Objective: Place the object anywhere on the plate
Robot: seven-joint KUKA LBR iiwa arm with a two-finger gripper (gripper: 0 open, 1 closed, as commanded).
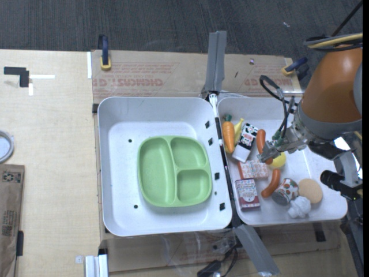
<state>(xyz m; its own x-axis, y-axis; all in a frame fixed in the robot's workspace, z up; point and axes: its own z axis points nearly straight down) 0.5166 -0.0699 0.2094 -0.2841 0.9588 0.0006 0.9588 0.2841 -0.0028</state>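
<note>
Hovering low over the right bin (337, 212), the gripper (268, 153) sits among toy foods to pick one; its state cannot be told. Left, the green plate (174, 171) waits, compartments bare.

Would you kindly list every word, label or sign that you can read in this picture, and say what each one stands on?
Red print on the cardboard sheet behind the bins: upside down and too blurred to read.
Black print on the brown paper bag at the left edge: too small to read.
Label on the red box in the right bin: too small to read.
Black-and-white carton: no readable text.
</note>
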